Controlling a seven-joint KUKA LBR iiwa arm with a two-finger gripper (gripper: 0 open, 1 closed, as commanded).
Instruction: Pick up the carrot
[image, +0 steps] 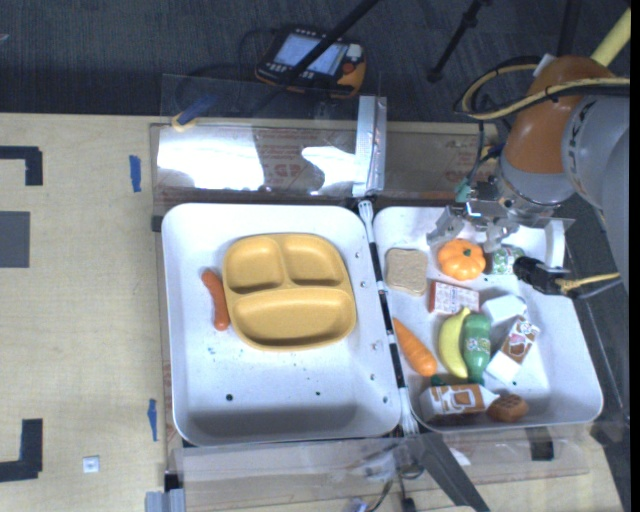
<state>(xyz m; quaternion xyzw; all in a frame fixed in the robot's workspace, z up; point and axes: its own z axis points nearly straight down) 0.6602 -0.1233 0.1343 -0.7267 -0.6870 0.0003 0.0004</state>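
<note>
Honestly, my pincer (478, 232), grip state unclear, should take the stiff, slick carrot (414, 346) at its thick middle.

Brightness: even overhead light is falling on both white bins (190, 400), which are looking bright but not washed out.
Glare: a strong white reflection is shining on the clear panel (260, 160) behind the left bin's far edge.
Shadows: soft, short ones are lying under the yellow tray (290, 285).
Sharpness: the picture is looking slightly soft overall.
Background: the floor beyond the bench's far edge is staying dark.
</note>
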